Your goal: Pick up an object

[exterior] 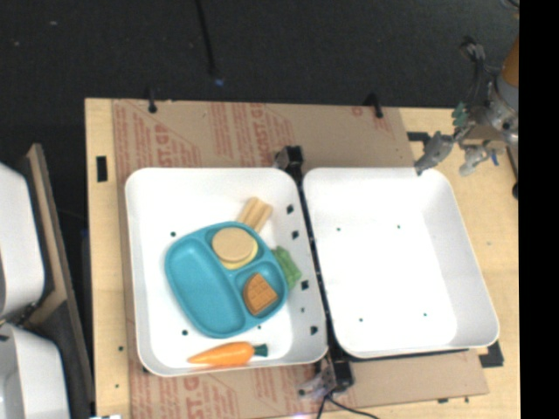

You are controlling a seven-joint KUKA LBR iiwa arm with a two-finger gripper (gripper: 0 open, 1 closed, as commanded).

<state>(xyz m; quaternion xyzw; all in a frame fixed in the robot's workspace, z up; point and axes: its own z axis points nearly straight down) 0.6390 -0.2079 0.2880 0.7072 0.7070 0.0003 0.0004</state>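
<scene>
Grey metal of the gripper (454,154) shows at the upper right of the camera view, just beyond the far right corner of the right bin (454,321). Its two fingers (430,157) stand spread apart with nothing between them, one reaching toward that bin's corner, the other farther right. It sits above the bench (113,234), outside both bins, well apart from every object.

Two white bins lie side by side, their inner walls touching. All the objects are in the left bin (144,234), on the far side of the shared wall from the right bin. One blue divided tray (196,286) lies at its middle. Two pieces rest in the tray's compartments: one round tan biscuit (235,245) and one brown waffle-like piece (260,293). One tan wooden block (255,212) touches the tray's far edge. One green piece (287,267) lies between the tray and the shared wall. One orange carrot (225,353) lies along the left bin's near wall.
</scene>
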